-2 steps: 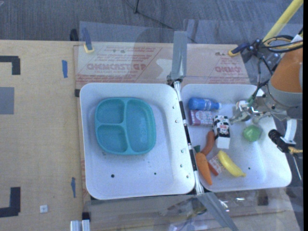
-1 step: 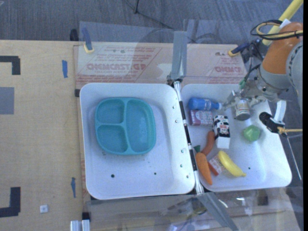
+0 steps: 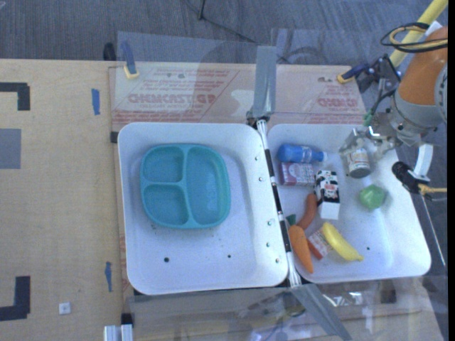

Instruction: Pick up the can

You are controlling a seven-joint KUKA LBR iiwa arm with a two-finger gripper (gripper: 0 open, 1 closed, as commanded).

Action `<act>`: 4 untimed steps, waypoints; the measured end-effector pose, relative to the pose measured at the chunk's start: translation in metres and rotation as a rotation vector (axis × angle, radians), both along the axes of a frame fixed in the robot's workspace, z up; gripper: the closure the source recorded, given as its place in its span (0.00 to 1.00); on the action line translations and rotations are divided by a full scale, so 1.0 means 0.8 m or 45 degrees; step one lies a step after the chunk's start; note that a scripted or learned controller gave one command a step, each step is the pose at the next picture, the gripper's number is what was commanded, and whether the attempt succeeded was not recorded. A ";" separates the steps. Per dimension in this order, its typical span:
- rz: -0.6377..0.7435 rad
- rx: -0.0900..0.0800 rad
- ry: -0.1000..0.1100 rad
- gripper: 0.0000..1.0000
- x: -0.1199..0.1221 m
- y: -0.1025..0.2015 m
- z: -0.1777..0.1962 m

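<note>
Camera view looks down on two white bins side by side: the left bin (image 3: 142,261) carries a teal divided plate (image 3: 185,185), the right bin (image 3: 398,254) a scatter of small things. At the right bin's upper right, the grey arm (image 3: 419,84) brings its gripper (image 3: 361,142) down just above the can (image 3: 358,160) — whether its fingers are apart or closed, I cannot tell. Left of the can lie a blue bottle (image 3: 300,153) and a maroon packet (image 3: 296,172). Lower sit a cow-print carton (image 3: 328,192), a banana (image 3: 340,241), a carrot (image 3: 301,248) and a green ball (image 3: 372,197) — the ball just below the can.
</note>
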State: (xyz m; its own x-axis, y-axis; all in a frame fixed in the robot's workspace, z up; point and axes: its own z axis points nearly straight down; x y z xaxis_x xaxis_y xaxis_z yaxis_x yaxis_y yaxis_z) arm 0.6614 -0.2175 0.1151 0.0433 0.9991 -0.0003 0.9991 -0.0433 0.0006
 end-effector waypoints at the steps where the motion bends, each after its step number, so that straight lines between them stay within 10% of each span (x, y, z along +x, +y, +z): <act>1: 0.005 -0.004 -0.004 1.00 0.002 0.001 0.014; 2: -0.102 -0.001 -0.004 1.00 0.009 0.072 0.145; 3: -0.101 -0.001 -0.002 0.00 0.008 0.073 0.144; 4: -0.122 0.000 0.001 0.00 -0.042 0.007 0.055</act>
State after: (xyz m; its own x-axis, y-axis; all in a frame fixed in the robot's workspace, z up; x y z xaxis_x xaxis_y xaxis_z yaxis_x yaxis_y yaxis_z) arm 0.6281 -0.2122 0.1594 0.1389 0.9903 -0.0006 0.9903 -0.1389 -0.0001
